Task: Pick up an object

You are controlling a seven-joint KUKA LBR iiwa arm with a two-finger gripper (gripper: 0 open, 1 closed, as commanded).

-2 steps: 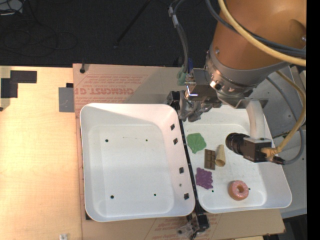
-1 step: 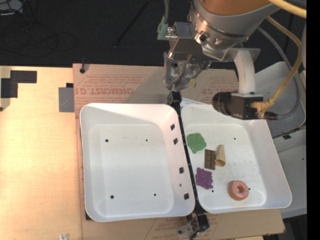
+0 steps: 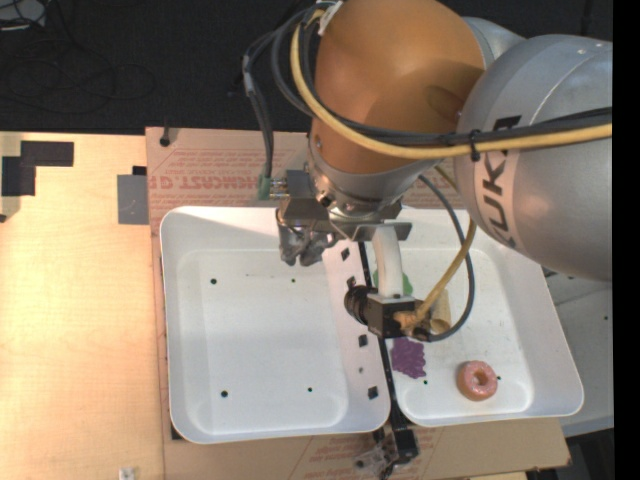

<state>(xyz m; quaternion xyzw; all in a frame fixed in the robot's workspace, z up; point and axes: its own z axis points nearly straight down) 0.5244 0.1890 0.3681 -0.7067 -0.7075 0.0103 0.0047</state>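
My gripper [image 3: 300,243] hangs over the far edge of the left bin [image 3: 200,368], close to the divider between the two bins. The big grey and orange arm covers much of the right bin's [image 3: 540,318] far part. A pink ring-shaped doughnut toy [image 3: 477,380] lies near the right bin's front. To its left, a purple lumpy thing [image 3: 408,358] rests close to the divider. A pale yellow object [image 3: 441,314] sits behind the purple one, partly hidden by the cable. A bit of green [image 3: 407,286] peeks out beside the wrist bracket. Nothing shows under the gripper.
The bins rest on brown cardboard [image 3: 210,173] on a light wooden bench [image 3: 70,318]. The raised divider rims [image 3: 365,368] run between the bins. A dark area lies behind the bench.
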